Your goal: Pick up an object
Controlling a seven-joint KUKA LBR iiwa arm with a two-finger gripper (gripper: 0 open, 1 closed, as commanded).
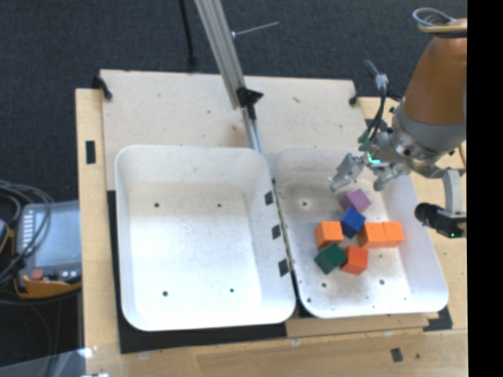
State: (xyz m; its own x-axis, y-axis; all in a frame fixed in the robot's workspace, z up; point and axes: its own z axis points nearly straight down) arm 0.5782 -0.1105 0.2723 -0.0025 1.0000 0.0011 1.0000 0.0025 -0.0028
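My gripper [364,181] hangs over the back part of the right bin [416,289], its two fingers spread apart with nothing between them. Just below the fingertips lies a purple block [357,200]. In front of it sits a cluster: a blue block [353,221], an orange block [329,232], a long orange block [383,234], a green block [331,258] and a red-orange block [355,260].
The left bin [189,234] sits beside the right one, their rims meeting at the centre. A slanted aluminium post [224,45] rises behind the bins. A pendant device [43,246] lies off the bench at the left.
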